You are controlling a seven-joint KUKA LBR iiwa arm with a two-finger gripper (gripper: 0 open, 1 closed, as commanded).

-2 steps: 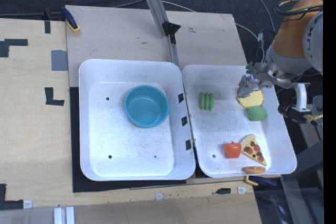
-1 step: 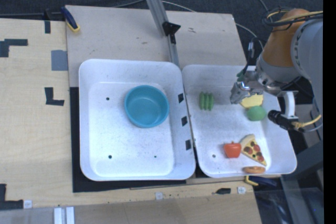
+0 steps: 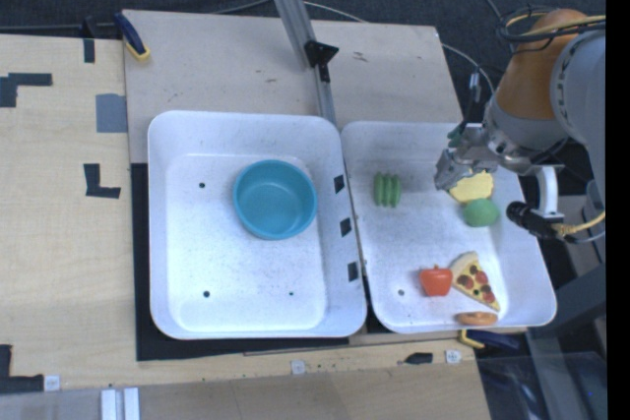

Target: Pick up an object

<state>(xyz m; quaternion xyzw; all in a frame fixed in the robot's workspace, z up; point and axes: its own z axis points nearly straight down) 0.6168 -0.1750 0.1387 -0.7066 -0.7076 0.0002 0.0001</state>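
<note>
My gripper (image 3: 456, 174) hangs low over the right bin (image 3: 413, 241), near its upper right side. Right beside it lies a yellow toy (image 3: 474, 187), touching or just under the fingertips. A green round toy (image 3: 480, 212) sits just below the yellow one. Further left in that bin lies a green ridged vegetable (image 3: 387, 190). Near the bin's front are a red tomato-like piece (image 3: 435, 281), a pizza slice (image 3: 476, 279) and a small brown sausage-like piece (image 3: 476, 318). Whether anything is between the fingers is hidden by the wrist.
The left bin (image 3: 187, 211) holds a blue bowl (image 3: 275, 199). A slanted metal pole (image 3: 291, 5) rises from the divide between the bins at the back. The arm's grey body with its orange band (image 3: 536, 74) fills the upper right.
</note>
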